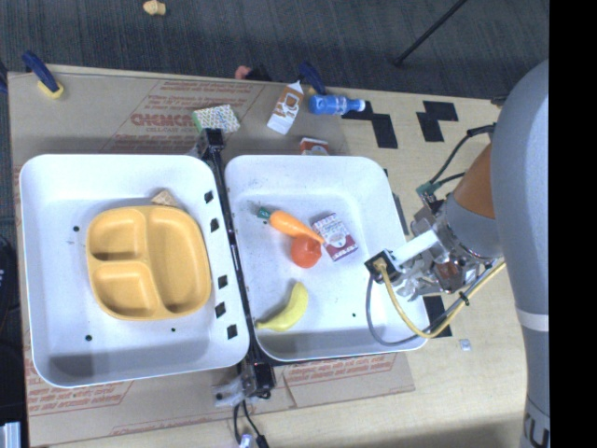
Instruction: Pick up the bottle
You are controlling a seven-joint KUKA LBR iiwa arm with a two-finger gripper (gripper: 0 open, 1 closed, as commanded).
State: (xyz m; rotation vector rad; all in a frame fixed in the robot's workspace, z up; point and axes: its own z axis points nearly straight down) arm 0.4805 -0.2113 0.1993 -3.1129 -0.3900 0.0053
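Dark grey carpet floor beyond the bench, small yellow scrap lying on it, black stand leg slanting across, tan cardboard-covered benchtop

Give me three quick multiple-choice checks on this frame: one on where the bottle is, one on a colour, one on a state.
1. Where is the blue bottle?
A. in the left bin
B. on the bench beyond the right bin
C. in the right bin beside the banana

2. What colour is the divided plate in the left bin?
A. yellow
B. red
C. green

3. How does the bottle stand?
A. upright
B. lying on its side
C. propped against the plate

Answers:
1. B: it lies on the cardboard past the far rim of the right bin, outside both bins.
2. A: the three-compartment plate is yellow throughout.
3. B: its length runs along the bench.
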